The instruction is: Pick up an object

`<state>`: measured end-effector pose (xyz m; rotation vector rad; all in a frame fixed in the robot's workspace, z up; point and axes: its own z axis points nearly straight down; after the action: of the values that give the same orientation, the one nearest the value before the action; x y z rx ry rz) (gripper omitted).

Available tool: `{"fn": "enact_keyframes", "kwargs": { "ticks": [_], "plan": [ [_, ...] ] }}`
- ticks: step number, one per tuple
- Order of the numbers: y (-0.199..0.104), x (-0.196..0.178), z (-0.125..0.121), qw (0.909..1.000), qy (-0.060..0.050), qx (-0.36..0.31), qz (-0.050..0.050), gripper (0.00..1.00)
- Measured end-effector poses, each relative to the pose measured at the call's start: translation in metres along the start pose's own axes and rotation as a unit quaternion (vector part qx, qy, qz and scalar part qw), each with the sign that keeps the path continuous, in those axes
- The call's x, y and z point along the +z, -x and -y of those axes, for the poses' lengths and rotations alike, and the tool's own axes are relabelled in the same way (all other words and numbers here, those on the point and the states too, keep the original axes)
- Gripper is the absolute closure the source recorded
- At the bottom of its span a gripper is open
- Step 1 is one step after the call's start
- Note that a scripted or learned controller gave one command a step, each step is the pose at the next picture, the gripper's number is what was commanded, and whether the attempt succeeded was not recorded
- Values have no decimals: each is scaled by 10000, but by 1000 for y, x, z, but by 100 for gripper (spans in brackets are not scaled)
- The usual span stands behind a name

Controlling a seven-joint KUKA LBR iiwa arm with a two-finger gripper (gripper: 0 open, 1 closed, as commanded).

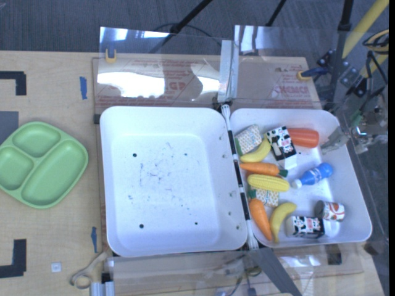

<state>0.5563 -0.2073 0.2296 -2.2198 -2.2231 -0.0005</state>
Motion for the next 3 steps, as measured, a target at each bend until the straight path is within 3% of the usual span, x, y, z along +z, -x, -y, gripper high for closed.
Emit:
{"fn": "enact_keyframes", "kwargs": {
  "ticks": [1,2,3],
  "plan": [
    [16,-49,-15,9974,12,718,10,0],
    [-10,91,-66,9999,5,-118,1,0],
    [4,137,-11,9969,24,-786,-51,0]
  ]
}}
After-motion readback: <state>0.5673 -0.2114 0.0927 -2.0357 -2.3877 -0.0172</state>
